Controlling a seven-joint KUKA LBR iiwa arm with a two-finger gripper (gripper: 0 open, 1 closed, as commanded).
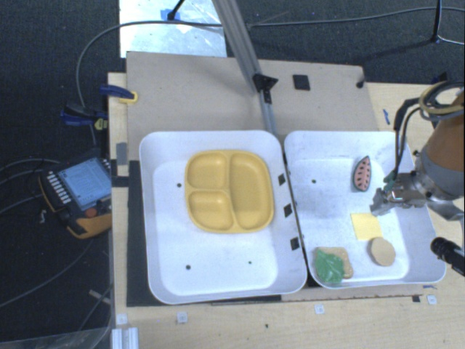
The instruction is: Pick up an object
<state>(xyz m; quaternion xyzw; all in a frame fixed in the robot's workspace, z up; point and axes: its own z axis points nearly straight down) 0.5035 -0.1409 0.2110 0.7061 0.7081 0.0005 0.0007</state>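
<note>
1. My gripper (383, 201) hangs over the right bin (320, 155), close to its right wall, with my grey wrist and orange band behind it at the picture's right edge.
2. I cannot tell how my grip is set; the tip is a small dark blur, and I see nothing held in it.
3. The yellow square slice (365, 226) lies on the bin floor just below and slightly left of my tip, near it but apart.
4. The round tan piece (381, 251) sits further below me, just beside the yellow slice.
5. The watermelon wedge (362, 174) lies just up and to the left of me.
6. The green-and-tan piece (333, 264) rests in the bin's lower left corner, well down and left of me.
7. In the left bin (167, 267), far to my left, sits a yellow divided plate (229, 190).
</note>
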